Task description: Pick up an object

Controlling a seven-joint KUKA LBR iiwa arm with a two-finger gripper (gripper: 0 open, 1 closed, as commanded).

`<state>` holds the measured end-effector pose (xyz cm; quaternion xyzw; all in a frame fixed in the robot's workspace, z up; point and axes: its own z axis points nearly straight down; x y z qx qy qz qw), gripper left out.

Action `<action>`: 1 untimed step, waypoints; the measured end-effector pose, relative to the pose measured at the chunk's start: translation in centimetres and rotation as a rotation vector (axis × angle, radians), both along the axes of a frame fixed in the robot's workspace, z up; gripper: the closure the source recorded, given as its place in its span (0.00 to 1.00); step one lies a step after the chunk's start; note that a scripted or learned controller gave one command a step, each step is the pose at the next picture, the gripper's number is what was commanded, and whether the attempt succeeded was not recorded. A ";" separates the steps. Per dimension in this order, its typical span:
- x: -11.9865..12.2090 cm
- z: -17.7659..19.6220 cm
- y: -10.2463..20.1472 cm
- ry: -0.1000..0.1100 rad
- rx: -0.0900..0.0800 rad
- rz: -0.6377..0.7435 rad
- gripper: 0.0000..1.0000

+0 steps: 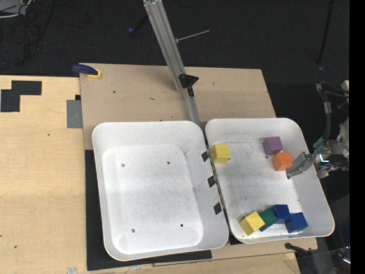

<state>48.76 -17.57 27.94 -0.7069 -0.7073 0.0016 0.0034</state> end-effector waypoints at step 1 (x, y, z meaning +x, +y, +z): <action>0.0 0.2 -0.1 -0.005 -0.002 -0.002 0.00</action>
